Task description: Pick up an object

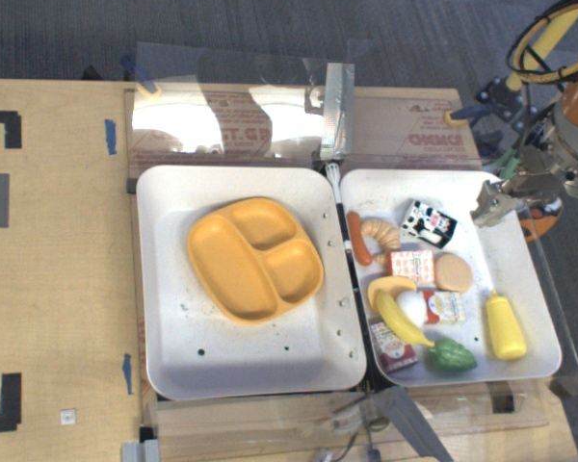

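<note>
Gripper point(491, 205) hangs over the right bin's point(535, 287) upper right rim, well right of the banana point(397, 314); arm point(568, 152) mostly cut off. Its grip is too unclear to judge.

Gripper point(493, 203) over right bin's point(539, 287) upper right rim. Toy food left and below it: black-white carton point(430, 223) nearest, croissant point(380, 232), sausage point(358, 238), bun point(454, 273), banana point(398, 311), yellow bottle point(506, 326), green pepper point(450, 356) farthest.
</note>
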### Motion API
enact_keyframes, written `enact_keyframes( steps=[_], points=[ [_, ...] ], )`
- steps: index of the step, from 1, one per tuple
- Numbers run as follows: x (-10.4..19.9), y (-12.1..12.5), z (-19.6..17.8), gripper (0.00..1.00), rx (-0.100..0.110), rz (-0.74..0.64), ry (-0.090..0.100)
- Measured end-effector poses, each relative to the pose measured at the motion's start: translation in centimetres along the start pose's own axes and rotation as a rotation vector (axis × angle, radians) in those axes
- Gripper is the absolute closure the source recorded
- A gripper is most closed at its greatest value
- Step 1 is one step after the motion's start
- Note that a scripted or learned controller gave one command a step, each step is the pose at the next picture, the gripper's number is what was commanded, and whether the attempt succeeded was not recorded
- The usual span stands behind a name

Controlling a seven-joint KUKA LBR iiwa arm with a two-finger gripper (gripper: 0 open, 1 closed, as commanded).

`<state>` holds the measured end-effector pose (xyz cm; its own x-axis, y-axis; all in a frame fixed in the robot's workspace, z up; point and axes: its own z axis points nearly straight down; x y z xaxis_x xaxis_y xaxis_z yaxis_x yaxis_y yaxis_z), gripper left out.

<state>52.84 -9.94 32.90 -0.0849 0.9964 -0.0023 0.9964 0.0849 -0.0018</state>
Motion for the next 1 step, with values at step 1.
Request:
enact_keyframes(
  steps=[1],
  points=[
    [0.01, 0.0, 0.03, 0.0, 0.001, 0.0, 0.0]
  ],
)
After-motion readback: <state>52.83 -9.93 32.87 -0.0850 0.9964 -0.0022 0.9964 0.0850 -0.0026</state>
